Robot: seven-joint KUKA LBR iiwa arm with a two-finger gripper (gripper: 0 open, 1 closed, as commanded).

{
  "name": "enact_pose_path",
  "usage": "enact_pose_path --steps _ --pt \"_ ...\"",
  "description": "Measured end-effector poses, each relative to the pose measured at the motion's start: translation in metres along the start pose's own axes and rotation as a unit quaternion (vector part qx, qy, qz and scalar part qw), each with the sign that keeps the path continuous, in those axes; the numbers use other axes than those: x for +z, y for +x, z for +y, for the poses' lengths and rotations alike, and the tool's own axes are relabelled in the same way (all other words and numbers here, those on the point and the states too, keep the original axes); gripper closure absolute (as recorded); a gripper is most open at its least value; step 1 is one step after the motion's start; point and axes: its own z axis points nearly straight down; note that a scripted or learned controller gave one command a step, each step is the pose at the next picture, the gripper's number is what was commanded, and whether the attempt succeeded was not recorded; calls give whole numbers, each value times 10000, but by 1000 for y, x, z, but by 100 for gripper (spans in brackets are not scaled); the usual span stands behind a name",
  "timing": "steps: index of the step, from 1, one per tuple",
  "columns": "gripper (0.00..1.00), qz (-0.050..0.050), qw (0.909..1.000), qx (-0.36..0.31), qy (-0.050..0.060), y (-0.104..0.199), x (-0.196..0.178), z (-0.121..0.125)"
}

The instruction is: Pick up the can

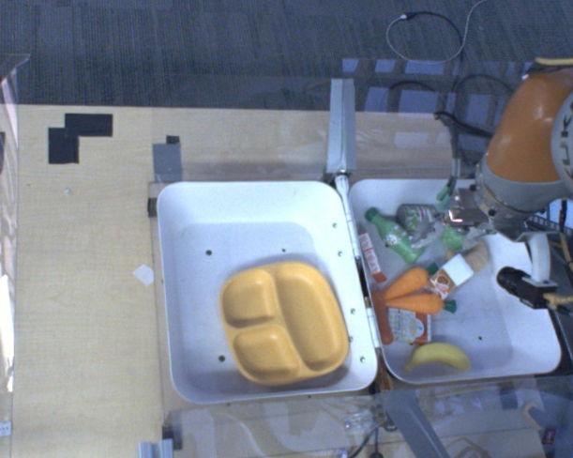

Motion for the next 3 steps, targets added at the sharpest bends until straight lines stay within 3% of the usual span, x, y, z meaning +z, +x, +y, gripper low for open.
enact_pose_path --steps 1,2,3 --pt "0 -37 9999 42 -124 -55 82 8" --pt "0 -36 9977 -673 61 -48 95 79" --pt "0 -7 9993 371 -67 -43 97 46"
